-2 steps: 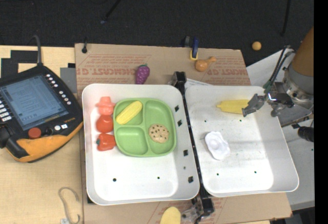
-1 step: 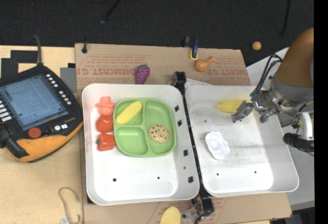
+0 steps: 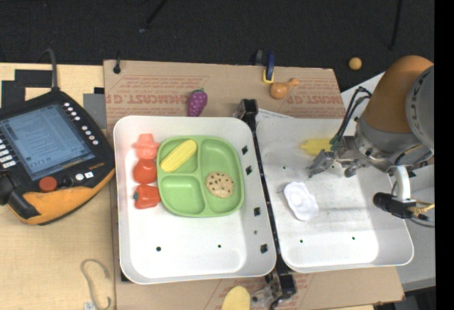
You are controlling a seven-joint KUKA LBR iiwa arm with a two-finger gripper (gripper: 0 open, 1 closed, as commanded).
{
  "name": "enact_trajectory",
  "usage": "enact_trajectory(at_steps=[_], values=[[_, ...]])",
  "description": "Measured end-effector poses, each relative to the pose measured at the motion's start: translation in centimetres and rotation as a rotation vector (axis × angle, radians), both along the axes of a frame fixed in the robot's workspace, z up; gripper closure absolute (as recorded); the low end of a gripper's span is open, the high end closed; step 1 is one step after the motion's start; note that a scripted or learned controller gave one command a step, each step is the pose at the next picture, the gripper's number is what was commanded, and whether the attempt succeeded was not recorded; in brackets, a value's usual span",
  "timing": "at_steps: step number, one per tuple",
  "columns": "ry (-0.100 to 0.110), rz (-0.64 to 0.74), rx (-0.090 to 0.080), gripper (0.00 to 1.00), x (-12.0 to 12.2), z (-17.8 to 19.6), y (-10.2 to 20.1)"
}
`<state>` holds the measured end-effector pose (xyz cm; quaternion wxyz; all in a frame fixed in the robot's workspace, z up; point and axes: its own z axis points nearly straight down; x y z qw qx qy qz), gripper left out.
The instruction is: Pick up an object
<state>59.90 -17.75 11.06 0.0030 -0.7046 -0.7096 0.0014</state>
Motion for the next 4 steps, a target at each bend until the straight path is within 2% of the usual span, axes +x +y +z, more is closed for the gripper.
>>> enact_trajectory(at_steps=[1,2,4], values=[[-0.002,-0.001,0.0,0.0,0.0,-2.5,0.3],[-0.004,-0.003,-0.001,1.0,0.1,-1.3,0.2],[-0.008,-0.006,-0.003,1.0,-1.0,10.1,-0.1]])
